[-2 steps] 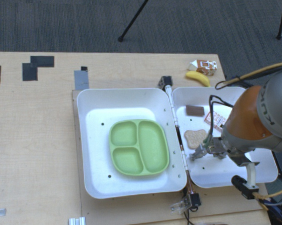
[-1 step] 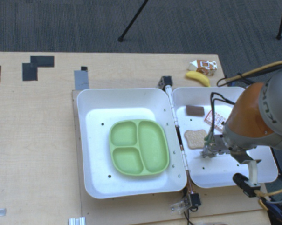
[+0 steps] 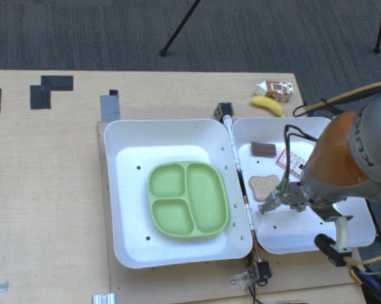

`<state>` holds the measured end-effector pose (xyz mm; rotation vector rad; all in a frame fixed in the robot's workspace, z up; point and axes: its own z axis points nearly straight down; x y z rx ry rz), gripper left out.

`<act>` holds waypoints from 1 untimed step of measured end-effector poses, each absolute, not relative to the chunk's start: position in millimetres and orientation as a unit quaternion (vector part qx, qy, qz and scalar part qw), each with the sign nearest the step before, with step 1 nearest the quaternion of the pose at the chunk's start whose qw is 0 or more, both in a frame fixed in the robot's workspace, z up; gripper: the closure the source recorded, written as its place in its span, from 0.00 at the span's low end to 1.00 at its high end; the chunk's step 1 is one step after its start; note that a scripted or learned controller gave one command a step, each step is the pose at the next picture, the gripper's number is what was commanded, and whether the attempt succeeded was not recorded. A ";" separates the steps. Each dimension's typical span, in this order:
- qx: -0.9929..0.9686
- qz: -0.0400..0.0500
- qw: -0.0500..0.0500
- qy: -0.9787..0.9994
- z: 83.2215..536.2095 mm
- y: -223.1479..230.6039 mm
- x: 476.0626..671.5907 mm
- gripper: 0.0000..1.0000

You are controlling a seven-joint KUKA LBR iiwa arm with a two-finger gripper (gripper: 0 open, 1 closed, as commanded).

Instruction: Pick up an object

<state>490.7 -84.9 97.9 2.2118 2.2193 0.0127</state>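
In the right bin (image 3: 289, 238) lie a tan slice of toast (image 3: 262, 186), a brown block (image 3: 263, 149) and a red-and-white packet (image 3: 290, 162). My gripper (image 3: 273, 201) hangs low over the bin's middle, right beside the toast's lower right edge. Its metal tips point left toward the divider. The grey arm with its orange band (image 3: 332, 158) covers the bin's right half. Nothing shows between the tips.
The left bin (image 3: 126, 201) holds a green three-compartment plate (image 3: 187, 199). Beyond the right bin, on the bench, lie a banana (image 3: 267, 104) and a small carton (image 3: 277, 88). Cables and a clamp (image 3: 255, 272) sit at the front edge.
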 end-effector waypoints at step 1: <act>0.705 0.005 0.005 0.710 108.4 -84.2 492.2 1.00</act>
